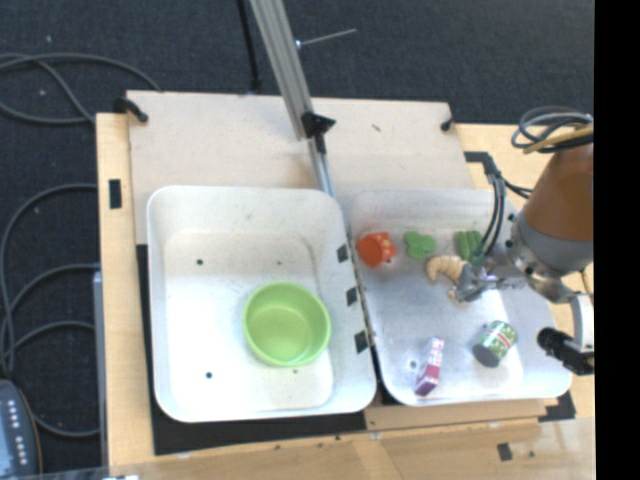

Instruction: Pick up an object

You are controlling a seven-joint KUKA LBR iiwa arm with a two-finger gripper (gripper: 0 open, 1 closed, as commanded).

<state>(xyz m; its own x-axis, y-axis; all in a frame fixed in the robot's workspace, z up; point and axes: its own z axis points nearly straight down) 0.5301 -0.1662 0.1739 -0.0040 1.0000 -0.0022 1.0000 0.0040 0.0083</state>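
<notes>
The right bin (400, 218) holds an orange toy (375, 250), a small green toy (420, 243), another green piece (466, 243), a tan curved piece (443, 266), a small can with a green label (494, 343) and a pink and white carton (430, 366). My gripper (466, 286) hangs low over the middle of this bin, just beside the tan piece and below the green piece. The arm (560, 208) comes in from the right.
A green bowl (287, 323) sits in the left bin (200, 218). A metal rail (285, 58) slants down from the top to the gap between the bins. Cables lie on the dark floor at the left.
</notes>
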